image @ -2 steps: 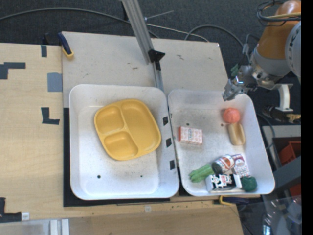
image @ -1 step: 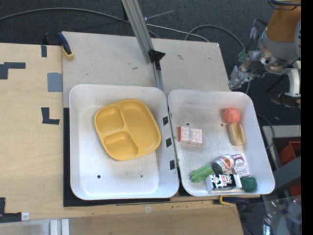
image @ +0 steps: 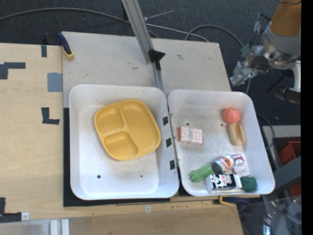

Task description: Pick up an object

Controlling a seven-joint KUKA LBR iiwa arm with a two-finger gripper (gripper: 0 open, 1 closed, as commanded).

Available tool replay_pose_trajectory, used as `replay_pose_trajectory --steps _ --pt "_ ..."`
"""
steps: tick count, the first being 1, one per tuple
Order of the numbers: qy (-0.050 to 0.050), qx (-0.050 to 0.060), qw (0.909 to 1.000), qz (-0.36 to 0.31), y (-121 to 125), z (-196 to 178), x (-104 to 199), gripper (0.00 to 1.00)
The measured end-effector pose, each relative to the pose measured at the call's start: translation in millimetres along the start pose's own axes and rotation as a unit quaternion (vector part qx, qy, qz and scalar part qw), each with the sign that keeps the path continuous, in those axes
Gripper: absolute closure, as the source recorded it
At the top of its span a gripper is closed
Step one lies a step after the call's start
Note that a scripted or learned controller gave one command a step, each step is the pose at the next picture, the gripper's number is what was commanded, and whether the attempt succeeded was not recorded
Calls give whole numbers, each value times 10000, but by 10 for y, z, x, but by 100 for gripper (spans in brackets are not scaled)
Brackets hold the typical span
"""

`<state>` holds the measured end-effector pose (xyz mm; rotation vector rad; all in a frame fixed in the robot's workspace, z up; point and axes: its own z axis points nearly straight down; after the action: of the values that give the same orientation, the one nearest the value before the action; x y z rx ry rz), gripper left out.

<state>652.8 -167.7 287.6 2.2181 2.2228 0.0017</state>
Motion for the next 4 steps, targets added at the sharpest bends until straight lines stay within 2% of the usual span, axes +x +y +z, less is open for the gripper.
replay_pose_trajectory --steps 2,4 --pt "8 15 10000 -17 -459 -1 997 100" --pt "5 34 10000 -15 -1001 385 1863 100"
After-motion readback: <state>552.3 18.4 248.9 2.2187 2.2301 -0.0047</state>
